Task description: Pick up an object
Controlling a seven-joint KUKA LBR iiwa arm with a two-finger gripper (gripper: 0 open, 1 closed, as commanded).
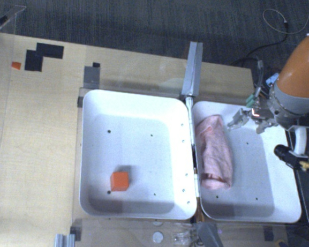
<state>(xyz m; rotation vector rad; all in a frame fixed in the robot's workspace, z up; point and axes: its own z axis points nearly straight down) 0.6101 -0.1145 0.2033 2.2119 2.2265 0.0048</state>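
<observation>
Two white bins (145,106): pincer (250,121) spread open, unladen, beside pink cloth (215,152).

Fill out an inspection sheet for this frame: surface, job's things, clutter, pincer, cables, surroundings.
Surface: pale wooden bench bearing two white bins side by side, left bin and right bin.
Job's things: orange block in the left bin, near its front; pink rolled cloth lying in the right bin along its left wall.
Clutter: black shapes and a small orange square at the bench's far left corner.
Pincer: pincer over the right bin's far edge, nothing between its fingers.
Cables: thin cable looped on the floor.
Surroundings: dark carpet.
</observation>
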